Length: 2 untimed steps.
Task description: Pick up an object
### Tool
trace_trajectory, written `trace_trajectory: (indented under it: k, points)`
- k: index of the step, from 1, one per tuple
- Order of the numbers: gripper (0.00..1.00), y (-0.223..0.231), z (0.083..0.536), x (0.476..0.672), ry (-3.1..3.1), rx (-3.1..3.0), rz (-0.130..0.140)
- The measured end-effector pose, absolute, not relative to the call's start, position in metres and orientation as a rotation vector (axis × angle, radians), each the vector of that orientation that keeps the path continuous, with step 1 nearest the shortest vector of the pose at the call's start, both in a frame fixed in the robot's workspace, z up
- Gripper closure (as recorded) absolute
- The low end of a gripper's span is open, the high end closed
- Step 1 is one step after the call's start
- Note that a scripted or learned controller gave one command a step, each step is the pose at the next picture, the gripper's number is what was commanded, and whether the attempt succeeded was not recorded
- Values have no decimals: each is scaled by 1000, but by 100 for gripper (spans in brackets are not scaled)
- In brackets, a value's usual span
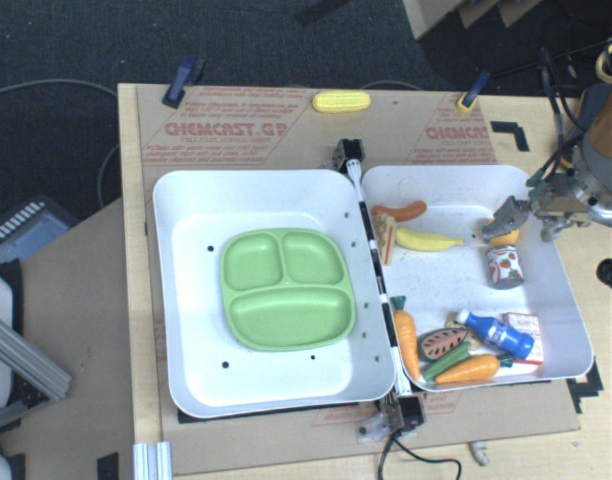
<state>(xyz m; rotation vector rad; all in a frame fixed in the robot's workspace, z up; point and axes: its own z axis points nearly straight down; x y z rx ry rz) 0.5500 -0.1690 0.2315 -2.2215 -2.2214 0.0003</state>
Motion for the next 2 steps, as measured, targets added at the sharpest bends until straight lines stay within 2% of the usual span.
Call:
trace_trajectory:
  k: [1, 2]
  points:
    - [0, -207, 105, 581, -2219, -2221, 2]
    - [0, -208, 84, 580, -2221, -2220, 1]
